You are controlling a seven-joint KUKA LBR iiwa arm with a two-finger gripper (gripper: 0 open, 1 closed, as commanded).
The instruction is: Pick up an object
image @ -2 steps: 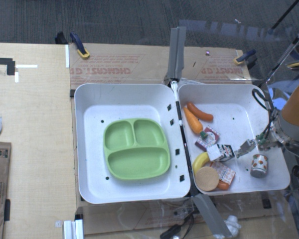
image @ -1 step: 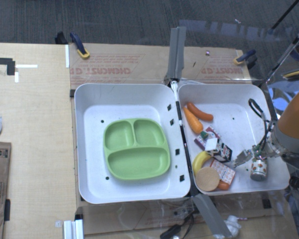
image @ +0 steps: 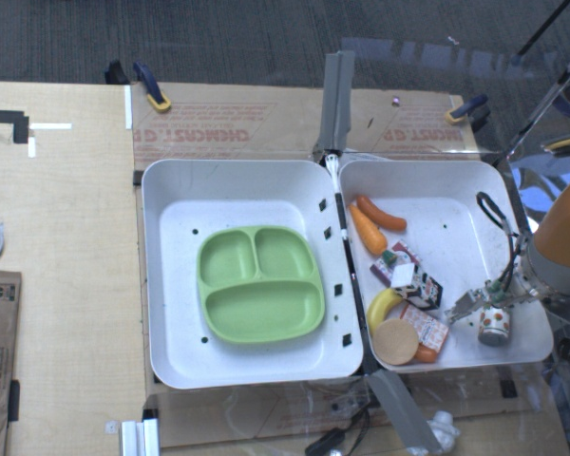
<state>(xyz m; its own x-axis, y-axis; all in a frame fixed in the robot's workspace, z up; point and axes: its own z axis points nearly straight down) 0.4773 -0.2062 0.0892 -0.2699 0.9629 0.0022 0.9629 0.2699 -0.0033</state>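
Observation:
The right bin (image: 437, 190) holds a loose pile. Two orange carrot-like pieces (image: 372, 221) lie at its upper left. Below them come a small printed packet (image: 399, 266), a dark wrapper (image: 424, 291), a yellow banana (image: 382, 305), a round tan disc (image: 396, 341) and a red-and-white snack pack (image: 429, 331). A small white jar with orange spots (image: 494, 324) stands near the front right corner. My gripper (image: 495, 295) reaches in from the right and sits low, just above and touching or nearly touching the jar. Nothing visibly hangs from it.
The left bin (image: 171, 255) carries a green divided plate (image: 261, 283). A grey post (image: 337, 98) rises where the two bins meet. A thin black loop (image: 491, 210) lies by the right bin's right wall. Clamps (image: 152, 88) hold cardboard behind the bins.

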